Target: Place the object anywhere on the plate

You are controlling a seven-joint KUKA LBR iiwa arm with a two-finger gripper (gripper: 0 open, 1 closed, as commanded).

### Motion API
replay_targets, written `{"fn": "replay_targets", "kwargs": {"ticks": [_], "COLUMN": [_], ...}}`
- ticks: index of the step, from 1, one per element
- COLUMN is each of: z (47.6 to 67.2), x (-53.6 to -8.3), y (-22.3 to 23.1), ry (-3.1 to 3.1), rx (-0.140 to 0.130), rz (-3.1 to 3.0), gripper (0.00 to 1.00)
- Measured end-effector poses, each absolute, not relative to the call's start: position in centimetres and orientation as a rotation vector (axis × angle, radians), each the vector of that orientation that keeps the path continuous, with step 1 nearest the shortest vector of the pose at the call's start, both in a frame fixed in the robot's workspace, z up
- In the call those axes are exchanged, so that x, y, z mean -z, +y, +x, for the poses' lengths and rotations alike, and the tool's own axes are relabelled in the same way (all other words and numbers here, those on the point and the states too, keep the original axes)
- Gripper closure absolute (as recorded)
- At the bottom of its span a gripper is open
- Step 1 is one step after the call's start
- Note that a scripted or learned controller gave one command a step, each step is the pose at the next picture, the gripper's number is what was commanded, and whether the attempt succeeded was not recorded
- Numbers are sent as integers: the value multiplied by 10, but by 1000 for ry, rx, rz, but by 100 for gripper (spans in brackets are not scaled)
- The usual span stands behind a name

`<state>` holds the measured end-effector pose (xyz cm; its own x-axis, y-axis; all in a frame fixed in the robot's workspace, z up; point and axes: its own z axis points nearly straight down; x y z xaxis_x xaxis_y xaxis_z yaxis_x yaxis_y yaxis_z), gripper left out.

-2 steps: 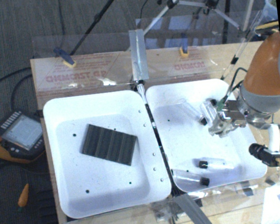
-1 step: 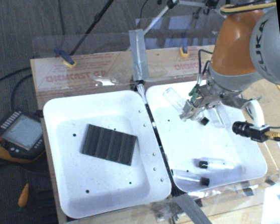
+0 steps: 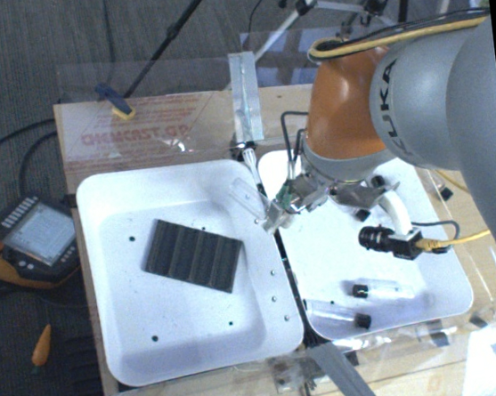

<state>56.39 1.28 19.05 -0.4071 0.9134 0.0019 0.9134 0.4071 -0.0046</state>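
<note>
A black ribbed plate [image 3: 192, 256] lies flat, turned at a slant, in the middle of the left bin [image 3: 132, 350]. Two clear tubes with black caps lie in the right bin [image 3: 448, 293], one [image 3: 373, 289] near its front and another [image 3: 338, 315] close to the front wall. My gripper [image 3: 267, 210] hangs over the divide between the two bins, just right of the plate's far corner. Something pale and translucent [image 3: 246, 195] shows at its tip over the left bin's back right; I cannot tell whether it is a held object.
The grey arm with its orange band [image 3: 349, 104] covers the back of the right bin. A small black camera with a cable [image 3: 386, 240] sticks out below the wrist. A teach pendant [image 3: 34, 241] and an orange tool [image 3: 40, 345] lie left of the bench.
</note>
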Motion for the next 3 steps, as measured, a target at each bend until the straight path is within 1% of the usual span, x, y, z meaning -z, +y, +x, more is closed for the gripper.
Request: {"fn": "replay_targets", "kwargs": {"ticks": [1, 2, 3], "z": [569, 606, 650], "x": [-212, -262, -276], "y": [90, 120, 189], "ry": [-2668, -2980, -3100], "rx": [-3, -1, 1], "rz": [-1654, -996, -518], "gripper": [100, 100, 100]}}
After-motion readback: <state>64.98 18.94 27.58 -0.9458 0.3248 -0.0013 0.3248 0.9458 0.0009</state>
